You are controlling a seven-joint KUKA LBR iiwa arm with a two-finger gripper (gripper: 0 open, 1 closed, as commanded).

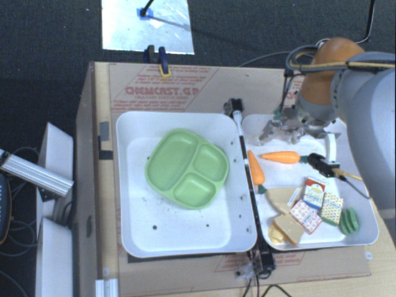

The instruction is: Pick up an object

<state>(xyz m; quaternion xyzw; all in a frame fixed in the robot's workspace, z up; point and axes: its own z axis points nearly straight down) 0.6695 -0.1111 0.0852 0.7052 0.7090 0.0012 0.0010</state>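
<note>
Camera view: the end effector (286, 130), its grip state unreadable, hovers at twelve o'clock of the orange plastic carrot (281, 157); descend squarely across its narrow width.

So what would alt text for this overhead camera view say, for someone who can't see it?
A grey robot arm holds its gripper over the right bin, above two toy carrots and small food packets. The left bin holds a green divided plate.
</note>
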